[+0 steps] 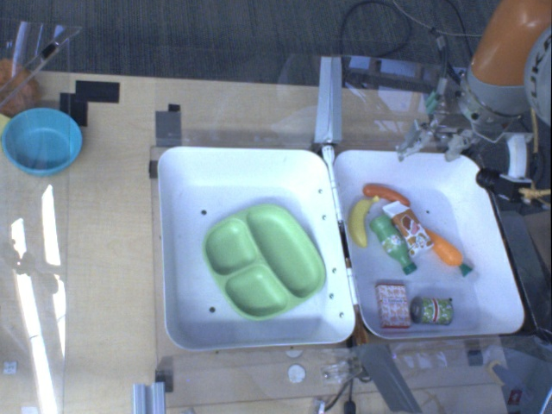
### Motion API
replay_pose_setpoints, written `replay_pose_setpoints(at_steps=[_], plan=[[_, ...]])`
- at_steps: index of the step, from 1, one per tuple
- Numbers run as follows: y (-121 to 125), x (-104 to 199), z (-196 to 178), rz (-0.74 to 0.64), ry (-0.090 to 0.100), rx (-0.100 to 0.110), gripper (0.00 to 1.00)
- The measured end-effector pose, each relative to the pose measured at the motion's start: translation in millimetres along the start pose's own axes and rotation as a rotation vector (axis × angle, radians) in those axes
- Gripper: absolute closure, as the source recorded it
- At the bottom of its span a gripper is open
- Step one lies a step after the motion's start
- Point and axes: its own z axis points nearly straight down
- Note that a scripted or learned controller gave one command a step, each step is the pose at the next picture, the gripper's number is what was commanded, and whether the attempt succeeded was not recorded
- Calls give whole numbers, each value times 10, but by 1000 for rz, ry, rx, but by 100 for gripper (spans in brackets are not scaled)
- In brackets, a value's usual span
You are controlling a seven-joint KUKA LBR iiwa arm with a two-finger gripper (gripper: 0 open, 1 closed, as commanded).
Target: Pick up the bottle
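Observation:
A green bottle (392,242) lies on its side in the right bin (492,231), between a yellow banana (359,222) and a small carton (413,233). My gripper (434,141) hangs over the bin's far rim, well above and beyond the bottle. Its fingers are spread open, and nothing is held between them.
In the right bin also lie a red sausage (385,194), an orange carrot (447,252), a red box (392,305) and a green can (431,310). The left bin (185,231) holds a green divided plate (263,259). A blue bowl (41,141) sits at far left.

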Motion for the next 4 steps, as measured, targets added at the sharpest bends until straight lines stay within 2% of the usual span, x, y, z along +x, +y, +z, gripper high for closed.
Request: replay_pose_setpoints(at_steps=[1, 2, 3, 4], plan=[[-628, 209, 1271, 1, 0, 0, 0], [-1272, 240, 1347, -173, -8, -26, 0], [-1229, 236, 1211, -175, -12, -38, 100], [-1154, 1250, 438, 4, 1, -4, 100]])
